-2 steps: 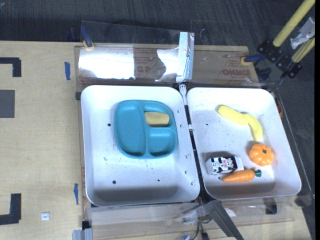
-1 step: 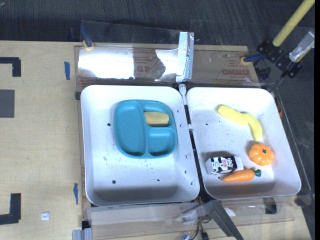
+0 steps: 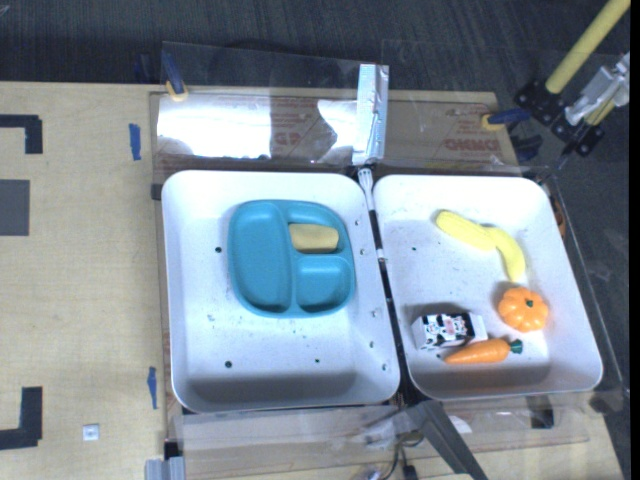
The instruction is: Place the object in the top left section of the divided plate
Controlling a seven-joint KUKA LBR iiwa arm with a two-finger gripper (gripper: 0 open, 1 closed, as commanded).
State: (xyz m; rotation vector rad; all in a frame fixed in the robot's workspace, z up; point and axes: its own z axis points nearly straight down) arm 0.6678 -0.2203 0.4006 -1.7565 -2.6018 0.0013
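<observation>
A blue divided plate lies in the left white bin, a little above the bin's middle. It has one long section on its left side and two small sections on its right. A tan-yellow oblong object, like a bread roll, rests in the upper small section on the right side of the plate. The long left section and the lower right section hold nothing.
The right bin holds a banana, an orange pumpkin, a carrot and a small cow-patterned carton. A clear upright panel stands behind the left bin. A yellow rod with clamps crosses the top right corner.
</observation>
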